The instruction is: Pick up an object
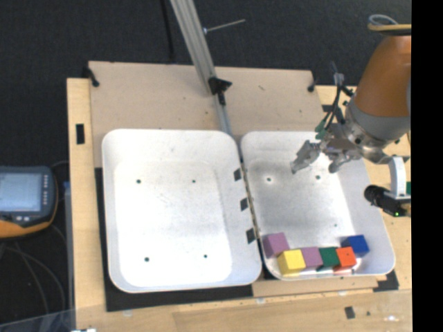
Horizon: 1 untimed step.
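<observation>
tool (317,159) open, empty, above right bin (297,206)

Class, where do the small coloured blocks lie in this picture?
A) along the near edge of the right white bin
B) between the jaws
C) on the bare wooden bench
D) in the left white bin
A: the small coloured blocks cluster along the near edge of the right shallow white bin.

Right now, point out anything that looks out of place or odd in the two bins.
Nothing looks damaged or spilled. The one oddity: all the blocks are huddled against the near edge of the right bin, while the gripper sits over bare floor toward that bin's far end.
</observation>
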Available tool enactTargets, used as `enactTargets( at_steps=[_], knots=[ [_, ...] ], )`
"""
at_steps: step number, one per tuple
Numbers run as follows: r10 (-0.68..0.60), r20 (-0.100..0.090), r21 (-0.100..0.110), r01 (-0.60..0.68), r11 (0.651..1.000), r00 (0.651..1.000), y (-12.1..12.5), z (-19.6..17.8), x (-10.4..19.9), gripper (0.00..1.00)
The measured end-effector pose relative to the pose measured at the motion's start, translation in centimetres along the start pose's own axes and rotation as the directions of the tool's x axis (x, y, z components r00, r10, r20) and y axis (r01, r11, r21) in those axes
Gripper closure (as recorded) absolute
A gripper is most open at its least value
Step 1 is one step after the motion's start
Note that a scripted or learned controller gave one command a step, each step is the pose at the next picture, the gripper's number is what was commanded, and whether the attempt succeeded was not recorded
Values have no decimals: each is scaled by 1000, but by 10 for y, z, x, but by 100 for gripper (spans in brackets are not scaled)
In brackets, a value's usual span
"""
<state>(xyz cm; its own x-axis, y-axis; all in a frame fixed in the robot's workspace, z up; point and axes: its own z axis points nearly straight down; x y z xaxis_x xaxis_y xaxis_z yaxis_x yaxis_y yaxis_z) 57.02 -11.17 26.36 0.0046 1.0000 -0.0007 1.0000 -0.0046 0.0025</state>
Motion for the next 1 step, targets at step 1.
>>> enactTargets(
  at_steps=[1],
  knots=[
    [-7,2,-8,7,1000,1000,-19,-140,-11,0]
  ],
)
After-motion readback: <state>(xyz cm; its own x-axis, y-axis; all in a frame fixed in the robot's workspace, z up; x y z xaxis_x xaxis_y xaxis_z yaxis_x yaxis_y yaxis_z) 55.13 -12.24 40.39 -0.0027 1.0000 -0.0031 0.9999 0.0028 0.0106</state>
